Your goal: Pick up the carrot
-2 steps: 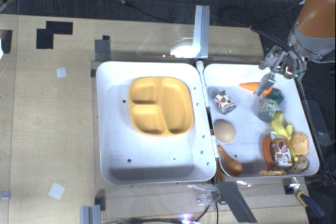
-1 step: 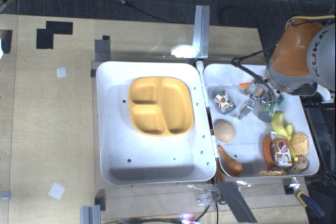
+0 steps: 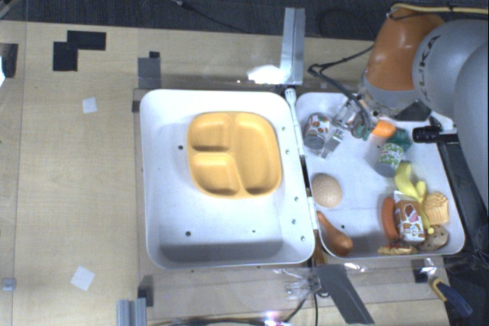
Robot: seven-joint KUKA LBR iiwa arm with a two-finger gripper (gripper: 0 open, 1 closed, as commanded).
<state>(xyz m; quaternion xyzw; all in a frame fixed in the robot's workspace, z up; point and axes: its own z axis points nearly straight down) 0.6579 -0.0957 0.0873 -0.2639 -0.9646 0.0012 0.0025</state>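
While the gripper (image 3: pixel 353 121) hung over the right bin's (image 3: pixel 452 187) upper part, the carrot (image 3: pixel 382 130), apparently the small orange piece, lay just right of it; its long axis was unclear; its grasp could not be told.

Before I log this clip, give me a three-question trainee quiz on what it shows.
1. True or false: the yellow divided plate sits in the left bin.
2. The gripper hangs over which bin? A) left B) right
3. Fill in: the orange carrot lies just ____ of the gripper in the camera view.

Key: 1 true; 2 B; 3 right.
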